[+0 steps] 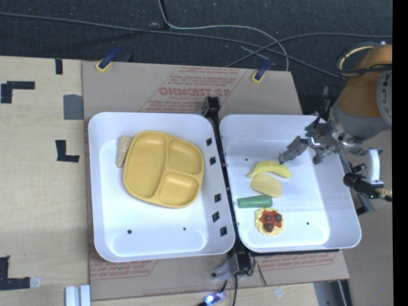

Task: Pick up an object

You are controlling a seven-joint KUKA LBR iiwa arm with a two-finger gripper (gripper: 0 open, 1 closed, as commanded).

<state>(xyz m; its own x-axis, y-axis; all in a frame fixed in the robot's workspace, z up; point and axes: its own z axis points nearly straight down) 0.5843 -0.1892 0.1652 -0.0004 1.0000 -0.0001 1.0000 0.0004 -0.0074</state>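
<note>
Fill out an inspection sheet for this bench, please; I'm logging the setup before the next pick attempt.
Surface: cardboard sheet under two white bins, left bin and right bin.
Job's things: in the right bin, a yellow banana, a pale yellow piece, a green piece and a small pizza toy.
Clutter: yellow divided plate in the left bin, with a tan item at its edge.
Grippers: gripper low over the right bin, just above the banana, holding nothing.
Cables: black and grey cables behind the bins.
Surroundings: two yellow-blue clamps on the cardboard's far edge.
</note>
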